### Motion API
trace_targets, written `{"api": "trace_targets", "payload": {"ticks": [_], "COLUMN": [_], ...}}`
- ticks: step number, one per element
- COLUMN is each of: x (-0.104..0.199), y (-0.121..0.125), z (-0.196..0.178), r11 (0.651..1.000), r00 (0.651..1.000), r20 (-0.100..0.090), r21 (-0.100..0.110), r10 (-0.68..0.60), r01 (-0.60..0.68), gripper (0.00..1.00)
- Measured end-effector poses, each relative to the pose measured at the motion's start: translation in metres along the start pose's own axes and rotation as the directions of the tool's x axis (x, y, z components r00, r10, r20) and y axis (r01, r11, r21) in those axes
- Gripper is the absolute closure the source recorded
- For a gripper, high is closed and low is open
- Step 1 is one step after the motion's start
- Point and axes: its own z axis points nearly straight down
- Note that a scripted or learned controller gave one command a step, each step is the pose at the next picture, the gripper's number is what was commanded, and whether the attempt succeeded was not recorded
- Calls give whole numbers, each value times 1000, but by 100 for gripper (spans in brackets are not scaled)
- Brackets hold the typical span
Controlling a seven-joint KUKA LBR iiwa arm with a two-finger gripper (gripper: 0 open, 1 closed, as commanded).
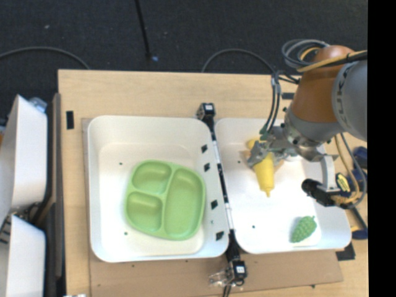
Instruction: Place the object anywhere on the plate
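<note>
Bins sit side by side on a wooden bench (148,82), seen from above at a slant. The left bin (99,135) carries a green plate (166,198) with three compartments, lying toward the bin's 4 o'clock corner. The right bin (272,228) holds a yellow corn-shaped object (265,175), which points toward 6 o'clock and lies in the bin's upper half, well apart from the plate. The grey arm with its orange band (315,101) reaches in from 3 o'clock, and its hand (265,151) sits directly over the top end of the yellow object, touching or just above it; whether the hand is clenched or released cannot be told from this angle, nor whether the object is between its fingers. A green bumpy object (304,228), like a bunch of grapes, lies near the right bin's 5 o'clock corner. Dark cables (142,20) trail across the floor at 12 o'clock.
</note>
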Motion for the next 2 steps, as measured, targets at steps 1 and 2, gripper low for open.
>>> {"api": "trace_targets", "payload": {"ticks": [1, 2], "x": [52, 104], "y": [1, 1], "z": [-21, -17], "r11": [1000, 1000], "r00": [1000, 1000], "r20": [0, 0], "r21": [-3, 0], "r10": [-1, 0], "r01": [1, 0], "gripper": [100, 100]}}
